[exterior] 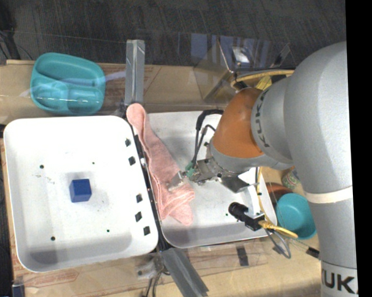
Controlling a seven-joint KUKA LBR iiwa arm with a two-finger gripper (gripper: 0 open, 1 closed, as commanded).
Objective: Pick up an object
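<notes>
The arm (309, 139) hides the gripper (186, 175), finger state unclear; the cloth (166, 176) at nine o'clock should be pinched deeply.

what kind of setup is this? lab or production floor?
Likely a robot grasping lab: a grey KUKA arm with orange band reaches over two shallow white bins holding test props, a small blue cube and a pink cloth.

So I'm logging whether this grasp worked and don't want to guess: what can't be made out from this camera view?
- Gripper fingers: too small and blurred over the pink cloth to tell open from shut.
- Right white bin: its right part is hidden by the grey arm.
- Small blue cube in the left white bin: too small to judge its material.
</notes>
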